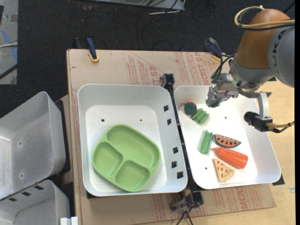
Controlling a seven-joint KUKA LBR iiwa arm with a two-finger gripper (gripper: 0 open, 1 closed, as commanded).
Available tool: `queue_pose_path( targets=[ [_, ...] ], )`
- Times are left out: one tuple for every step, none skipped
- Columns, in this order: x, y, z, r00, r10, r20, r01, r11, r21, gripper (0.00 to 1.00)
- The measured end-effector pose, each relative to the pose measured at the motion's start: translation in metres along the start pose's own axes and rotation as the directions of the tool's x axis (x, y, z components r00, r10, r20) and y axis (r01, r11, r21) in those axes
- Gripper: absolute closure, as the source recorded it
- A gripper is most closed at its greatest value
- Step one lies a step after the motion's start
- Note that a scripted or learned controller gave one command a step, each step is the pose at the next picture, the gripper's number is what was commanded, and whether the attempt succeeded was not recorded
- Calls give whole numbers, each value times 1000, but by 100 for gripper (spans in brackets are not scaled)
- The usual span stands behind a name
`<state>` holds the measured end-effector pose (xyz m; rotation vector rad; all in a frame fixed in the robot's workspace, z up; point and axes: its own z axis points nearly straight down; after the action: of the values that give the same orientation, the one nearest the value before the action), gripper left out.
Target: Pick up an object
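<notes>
My gripper (213,100) hangs over the far part of the right bin (262,172), just right of a dark green broccoli piece (190,108) and a light green ridged piece (201,116). Nothing shows between its tips. Further toward the front lie a green pod (205,142), a watermelon slice (227,141), an orange carrot (231,157) and a pizza wedge (223,170). All of these rest on the bin floor.
The left bin (89,102) holds a green divided plate (126,157). A black divider with clips (176,125) runs between the bins. Spare white bins (28,139) stand at the far left. Cardboard lines the bench around the bins.
</notes>
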<state>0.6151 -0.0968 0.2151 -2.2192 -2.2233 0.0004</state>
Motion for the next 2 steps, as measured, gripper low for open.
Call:
queue_pose_path(
  targets=[
    [0, 0, 0, 1000, 0, 0, 0, 1000, 0, 0],
    [-3, -3, 63, 1000, 4, 0, -4, 1000, 4, 0]
  ],
)
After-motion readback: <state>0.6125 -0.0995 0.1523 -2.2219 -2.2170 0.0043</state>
